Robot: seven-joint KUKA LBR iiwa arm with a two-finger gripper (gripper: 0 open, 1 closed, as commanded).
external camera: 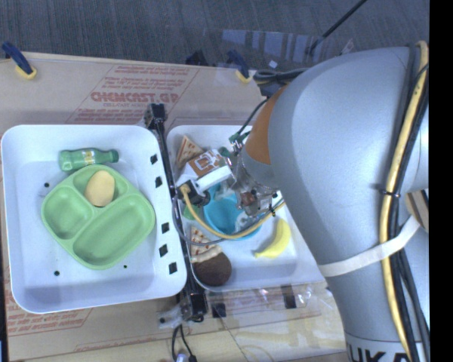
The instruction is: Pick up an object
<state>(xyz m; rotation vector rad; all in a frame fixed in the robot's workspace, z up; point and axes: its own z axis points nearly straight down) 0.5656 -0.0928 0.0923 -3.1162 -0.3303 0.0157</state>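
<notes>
While the claw (251,199) hovers above the blue bowl (225,216).

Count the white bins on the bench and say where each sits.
2. The left shallow white plastic bin holds the green divided plate; the right shallow white plastic bin sits beside it, partly hidden under the grey arm.

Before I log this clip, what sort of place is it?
Likely a robot lab bench for grasping trials: two white bins clamped on a board, toy food such as a banana and a green tray, and a grey arm.
</notes>
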